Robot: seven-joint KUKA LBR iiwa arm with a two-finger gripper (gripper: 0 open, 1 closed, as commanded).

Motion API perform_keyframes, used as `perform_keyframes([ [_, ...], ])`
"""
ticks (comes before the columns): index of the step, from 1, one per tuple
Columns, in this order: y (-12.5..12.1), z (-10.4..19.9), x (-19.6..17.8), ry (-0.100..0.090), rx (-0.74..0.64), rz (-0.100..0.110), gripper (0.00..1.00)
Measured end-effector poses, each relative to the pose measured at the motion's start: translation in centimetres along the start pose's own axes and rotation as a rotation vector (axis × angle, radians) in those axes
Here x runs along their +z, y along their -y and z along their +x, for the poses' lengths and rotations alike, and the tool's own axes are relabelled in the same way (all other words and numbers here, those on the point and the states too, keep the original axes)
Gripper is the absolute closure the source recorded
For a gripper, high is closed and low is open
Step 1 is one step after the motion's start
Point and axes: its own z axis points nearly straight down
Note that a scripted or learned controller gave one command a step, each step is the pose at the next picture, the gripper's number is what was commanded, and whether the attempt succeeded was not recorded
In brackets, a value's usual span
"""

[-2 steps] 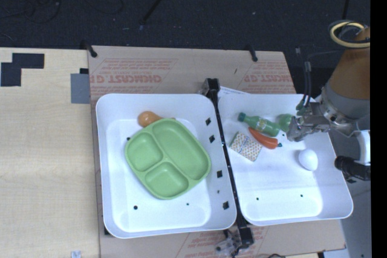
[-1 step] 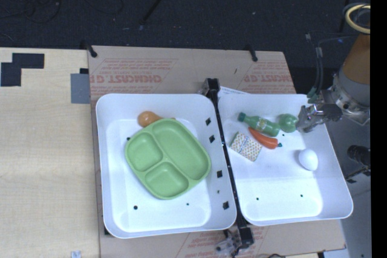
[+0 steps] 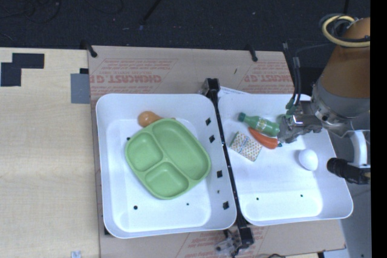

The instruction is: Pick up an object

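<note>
The tool sits low in the right bin, seemingly touching the smooth carrot and plastic bottle; how far open it is, I cannot tell.

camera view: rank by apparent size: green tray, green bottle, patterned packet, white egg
1. green tray, by far the largest
2. green bottle and patterned packet, look alike, so no ranking between them
3. white egg, smallest

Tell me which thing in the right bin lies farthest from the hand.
The packet, a small patterned square beside the divider. The bottle and carrot reach toward the hand, and the egg lies closer too.
</note>
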Motion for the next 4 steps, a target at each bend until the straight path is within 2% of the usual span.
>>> perform_keyframes([
  [1,1.9,5.7,1.2,0.0,-0.001,0.002,1.0],
  [2,2.0,10.6,2.2,0.001,0.0,0.0,1.0],
  [4,4.4,20.8,1.7,0.001,-0.001,0.0,1.0],
])
